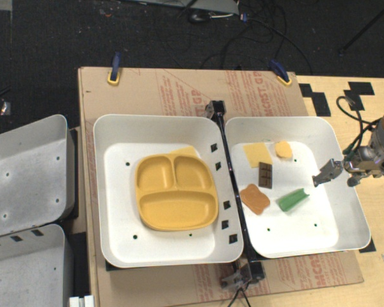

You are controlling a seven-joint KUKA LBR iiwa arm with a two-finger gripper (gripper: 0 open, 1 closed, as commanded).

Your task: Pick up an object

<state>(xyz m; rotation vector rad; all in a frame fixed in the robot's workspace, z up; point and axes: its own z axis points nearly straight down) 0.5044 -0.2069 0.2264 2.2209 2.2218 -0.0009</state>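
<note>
Under both bins (115, 248), cardboard (179, 94) with faint red print, unreadable

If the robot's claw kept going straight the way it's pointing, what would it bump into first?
Probably the green block. The gripper sits over the right bin and points left and slightly toward the viewer, right at it. It may be higher up, though, so it could pass over the block.
</note>
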